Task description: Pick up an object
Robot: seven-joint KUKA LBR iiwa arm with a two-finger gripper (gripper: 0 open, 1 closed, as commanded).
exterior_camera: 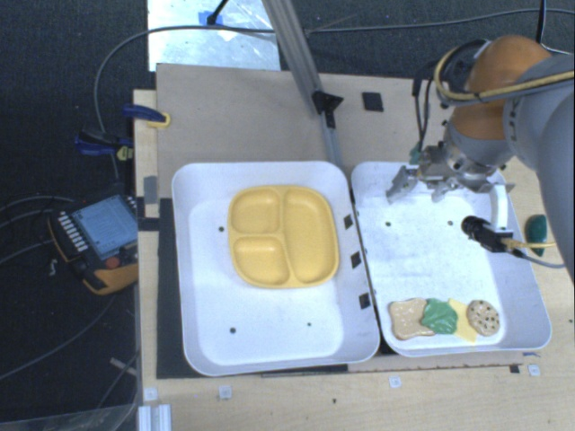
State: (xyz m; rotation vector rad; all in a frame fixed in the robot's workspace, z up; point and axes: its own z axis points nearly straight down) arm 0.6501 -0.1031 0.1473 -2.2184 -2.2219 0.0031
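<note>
The left shallow white plastic bin (202,330) holds a yellow plastic plate with three compartments (284,236), lying flat toward the bin's far half. Bare white floor runs all round the plate, widest along the near edge and the left wall.

A dark seam with small black clips parts this bin from the right shallow white plastic bin (539,326). Its middle and far floor lie open. Along its near edge sits a row of flat toy food pieces: a tan toast-shaped slice (407,319), a green leaf-shaped piece (440,315) overlapping it, a thin yellow cheese-like slice (464,326) partly under the leaf, and a round brown speckled cookie (483,317) at the right end, close to the near wall.

The grey metal two-finger gripper (420,184) hangs over the far part of the right bin, near its far wall, below the orange band of the arm. Its fingers are spread apart, one pointing left, and nothing lies between them. The food row lies well apart from the gripper, across the bare floor toward the near edge.
</note>
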